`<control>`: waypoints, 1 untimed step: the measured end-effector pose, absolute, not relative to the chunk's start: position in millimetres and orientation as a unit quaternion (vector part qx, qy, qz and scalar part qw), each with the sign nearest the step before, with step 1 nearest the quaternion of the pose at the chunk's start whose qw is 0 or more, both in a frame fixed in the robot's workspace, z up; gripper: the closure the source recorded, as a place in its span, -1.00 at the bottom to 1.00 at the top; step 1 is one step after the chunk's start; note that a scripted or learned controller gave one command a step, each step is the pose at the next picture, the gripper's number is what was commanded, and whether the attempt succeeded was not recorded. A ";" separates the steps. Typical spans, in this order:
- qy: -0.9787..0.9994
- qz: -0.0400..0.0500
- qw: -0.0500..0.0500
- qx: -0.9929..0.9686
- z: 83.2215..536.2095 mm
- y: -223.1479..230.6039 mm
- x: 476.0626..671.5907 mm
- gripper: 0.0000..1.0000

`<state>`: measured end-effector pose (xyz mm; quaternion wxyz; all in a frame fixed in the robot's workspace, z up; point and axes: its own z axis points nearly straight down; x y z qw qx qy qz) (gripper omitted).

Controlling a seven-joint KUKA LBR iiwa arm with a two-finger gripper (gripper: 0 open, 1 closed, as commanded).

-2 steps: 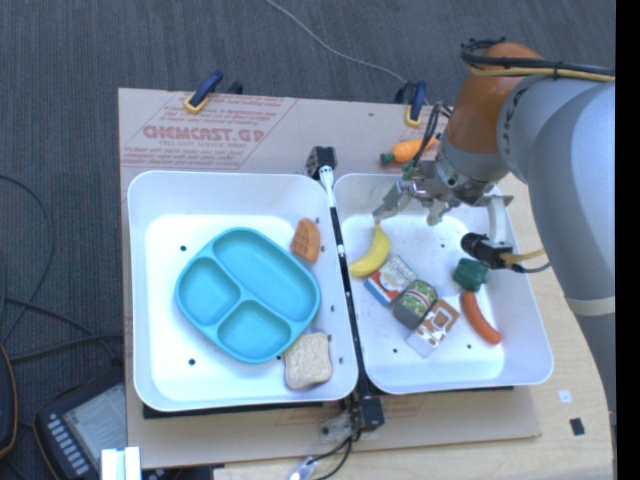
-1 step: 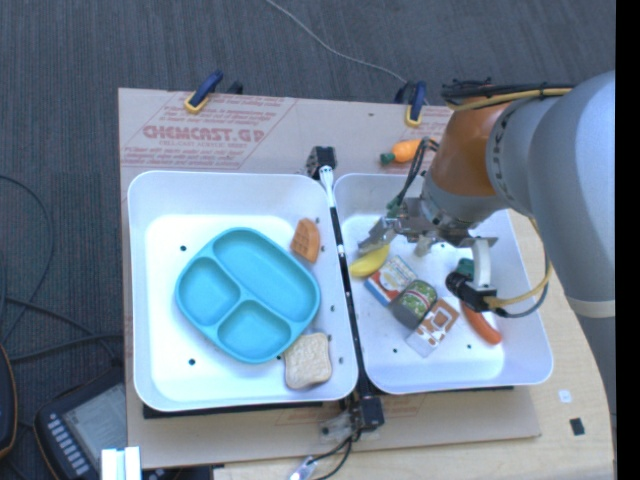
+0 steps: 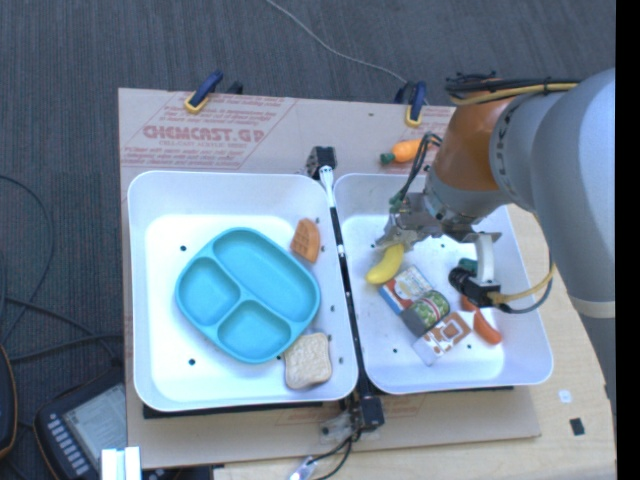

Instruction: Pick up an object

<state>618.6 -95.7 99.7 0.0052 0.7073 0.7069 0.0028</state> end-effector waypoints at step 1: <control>0.708 0.000 0.000 0.706 185.0 -45.7 581.0 1.00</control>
